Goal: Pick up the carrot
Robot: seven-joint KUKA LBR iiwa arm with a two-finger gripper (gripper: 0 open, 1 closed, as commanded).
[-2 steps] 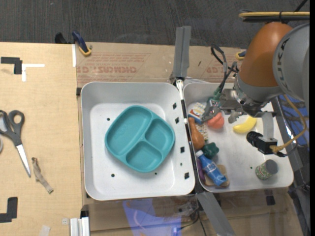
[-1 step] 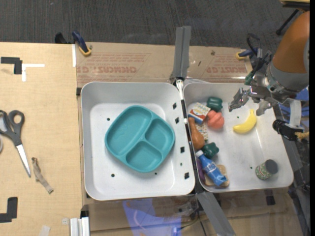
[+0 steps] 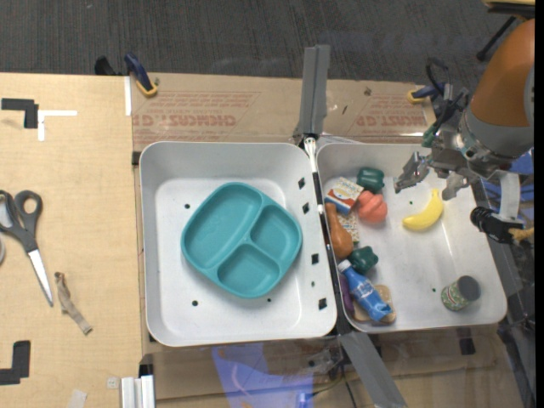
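1. Arm (image 3: 507,83), grey w/ orange band, comes in at upper right of frame; wrist sits over the top right corner of the right bin (image 3: 425,300).
2. Gripper (image 3: 433,175) hangs over upper part of right bin, just above the banana (image 3: 424,212). Jaws look spread apart, nothing between them.
3. Carrot (image 3: 339,236): orange, lies along the left wall of the right bin, about mid-height of frame, well left of the gripper. Untouched.
4. Around carrot: red/white carton (image 3: 343,193) just above it, peach-coloured fruit (image 3: 372,208) to its upper right, dark green piece (image 3: 364,258) to its lower right. Touching or only close, can't tell.
5. Another dark green item (image 3: 371,178) near the top of the same bin, right of the carton.
6. Blue bottle (image 3: 365,294) lower down by the left wall, lying on its side over a tan item; what that is, can't tell.
7. Small can (image 3: 460,293) stands alone in lower right corner of right bin, well apart from the rest.
8. Left bin (image 3: 161,253) holds a teal divided plate (image 3: 242,240), three sections, set at a slant.
9. Counter (image 3: 68,160) at left of frame: scissors (image 3: 25,236) near the left edge.
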